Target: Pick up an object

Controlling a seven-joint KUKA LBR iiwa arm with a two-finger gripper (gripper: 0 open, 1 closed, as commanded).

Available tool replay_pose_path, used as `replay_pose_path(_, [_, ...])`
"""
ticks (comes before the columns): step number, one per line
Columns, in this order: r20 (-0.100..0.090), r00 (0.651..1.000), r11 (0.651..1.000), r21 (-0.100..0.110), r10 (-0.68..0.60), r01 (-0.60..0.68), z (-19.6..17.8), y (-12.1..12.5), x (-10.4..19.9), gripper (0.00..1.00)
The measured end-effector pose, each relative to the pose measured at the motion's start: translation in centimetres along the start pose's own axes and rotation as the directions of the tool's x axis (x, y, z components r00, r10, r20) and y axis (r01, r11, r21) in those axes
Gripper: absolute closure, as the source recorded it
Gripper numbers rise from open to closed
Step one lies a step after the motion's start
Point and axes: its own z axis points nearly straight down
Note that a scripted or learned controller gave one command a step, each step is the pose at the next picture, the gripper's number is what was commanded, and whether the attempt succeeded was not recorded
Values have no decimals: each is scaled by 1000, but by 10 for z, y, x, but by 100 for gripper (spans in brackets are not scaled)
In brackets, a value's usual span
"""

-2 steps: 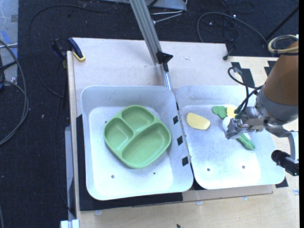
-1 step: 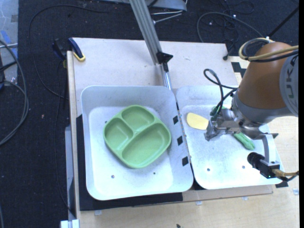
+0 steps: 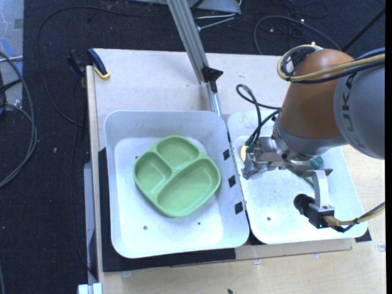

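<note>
Plate-like green tray, split into three compartments, is the one clear candidate for picking; it lies flat near the middle of the left bin, tilted so its long compartment faces about four o'clock. Largest in view is the tabletop, carrying both white bins side by side, touching along their inner rims. Next comes the grey arm with its orange band, reaching in from three o'clock and hanging over the right bin. That puts it well apart from the tray, probably because it is searching this bin. Smallest is the pincer, low at the right bin's nine o'clock edge; whether it is open or closed, I cannot tell. Something teal peeks out beneath the wrist.
</note>
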Motion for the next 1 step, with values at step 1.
replay_pose_path(1, [0,1000,1000,4,0,0,14,0,56,100])
